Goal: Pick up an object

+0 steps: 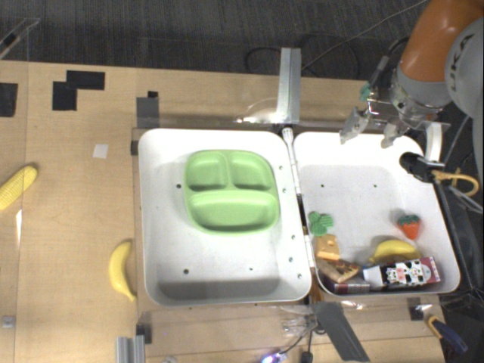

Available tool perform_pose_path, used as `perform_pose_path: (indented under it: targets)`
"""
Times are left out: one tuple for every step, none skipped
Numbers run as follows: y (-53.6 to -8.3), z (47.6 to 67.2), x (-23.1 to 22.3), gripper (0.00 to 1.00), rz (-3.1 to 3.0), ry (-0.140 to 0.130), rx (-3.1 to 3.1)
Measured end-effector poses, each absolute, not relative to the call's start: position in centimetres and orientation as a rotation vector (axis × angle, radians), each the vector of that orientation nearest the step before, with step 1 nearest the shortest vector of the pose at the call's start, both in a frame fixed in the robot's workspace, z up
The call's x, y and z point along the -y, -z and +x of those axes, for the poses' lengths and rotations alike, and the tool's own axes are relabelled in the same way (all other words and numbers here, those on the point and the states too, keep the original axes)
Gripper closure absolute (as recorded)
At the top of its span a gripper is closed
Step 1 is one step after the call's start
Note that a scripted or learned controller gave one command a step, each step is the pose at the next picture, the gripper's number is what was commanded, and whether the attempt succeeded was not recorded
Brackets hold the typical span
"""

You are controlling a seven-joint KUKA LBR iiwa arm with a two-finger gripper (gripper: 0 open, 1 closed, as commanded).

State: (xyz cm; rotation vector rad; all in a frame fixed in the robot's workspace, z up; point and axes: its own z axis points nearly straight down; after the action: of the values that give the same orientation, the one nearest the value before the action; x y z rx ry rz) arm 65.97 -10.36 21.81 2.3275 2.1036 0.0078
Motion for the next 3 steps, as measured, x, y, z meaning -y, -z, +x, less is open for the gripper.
perform_pose_path:
  targets:
    - [-10.3, 63.0, 9.4, 0.00, 2.154, -0.005, -2.283]
    - [-8.7, 67.1, 15.7, 0.00, 2.060, -0.007, -2.363]
    - [-8.9, 61.1, 15.1, 0.00, 2.173, -0.011, -2.258]
